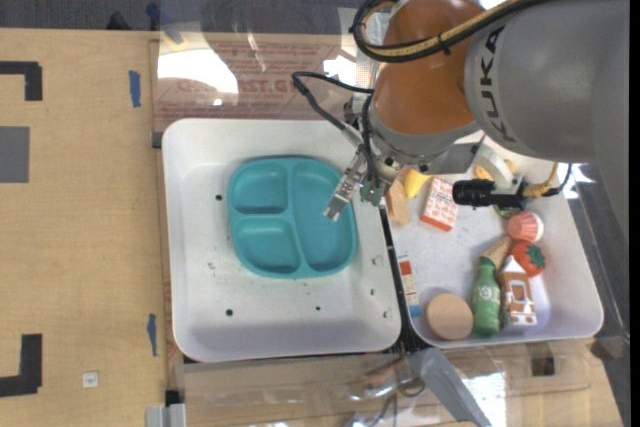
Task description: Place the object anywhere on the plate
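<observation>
You are watching the gripper [343, 196] hovering over the teal plate's [290, 215] right edge; whether anything sits between its fingers cannot be told. Candidate objects, including the orange-white carton [438, 203], are lying in the right bin [575, 315]. A grasp probably comes next.

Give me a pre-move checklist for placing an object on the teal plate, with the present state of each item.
1. Teal three-compartment plastic plate lies flat inside the left shallow white bin: ok.
2. Plate compartments free to take an object: ok.
3. Two-finger gripper is over the plate's right edge: ok.
4. An object is held between the gripper's fingers: cannot tell; the tip is small and partly covered by the wrist.
5. Candidate objects lie in the right shallow white bin, among them the green toy bottle, the round tan block and the small red-and-white carton: ok.
6. Dark cables near the wrist hang clear of the plate: ok.
</observation>
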{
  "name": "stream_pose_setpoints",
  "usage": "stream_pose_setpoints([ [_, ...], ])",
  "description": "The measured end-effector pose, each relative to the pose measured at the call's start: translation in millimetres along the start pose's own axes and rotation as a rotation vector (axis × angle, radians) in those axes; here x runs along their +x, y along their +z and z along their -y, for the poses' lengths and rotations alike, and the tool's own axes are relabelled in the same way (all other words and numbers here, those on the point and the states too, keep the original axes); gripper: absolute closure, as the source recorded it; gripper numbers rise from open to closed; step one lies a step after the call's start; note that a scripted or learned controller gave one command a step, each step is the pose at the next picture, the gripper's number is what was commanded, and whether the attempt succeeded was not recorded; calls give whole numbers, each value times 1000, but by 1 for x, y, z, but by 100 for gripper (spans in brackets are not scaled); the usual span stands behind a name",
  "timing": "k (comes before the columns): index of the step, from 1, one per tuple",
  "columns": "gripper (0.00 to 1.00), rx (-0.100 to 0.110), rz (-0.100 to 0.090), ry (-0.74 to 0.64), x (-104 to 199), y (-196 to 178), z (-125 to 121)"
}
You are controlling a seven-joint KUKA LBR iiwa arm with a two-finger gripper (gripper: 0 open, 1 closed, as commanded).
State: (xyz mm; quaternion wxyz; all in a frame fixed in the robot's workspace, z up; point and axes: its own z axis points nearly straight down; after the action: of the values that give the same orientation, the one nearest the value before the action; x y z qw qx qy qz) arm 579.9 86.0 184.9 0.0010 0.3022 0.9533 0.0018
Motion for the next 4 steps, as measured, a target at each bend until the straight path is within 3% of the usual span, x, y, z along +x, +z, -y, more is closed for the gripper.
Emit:
stream_pose_setpoints([
  [1, 100, 2, 3, -303, 15, -40, 88],
  [2, 100, 2, -1, -284, -36, -2, 37],
  [3, 100, 3, -1, -545, -22, -1, 99],
  [4, 100, 0, 4, -654, -69, -7, 41],
])
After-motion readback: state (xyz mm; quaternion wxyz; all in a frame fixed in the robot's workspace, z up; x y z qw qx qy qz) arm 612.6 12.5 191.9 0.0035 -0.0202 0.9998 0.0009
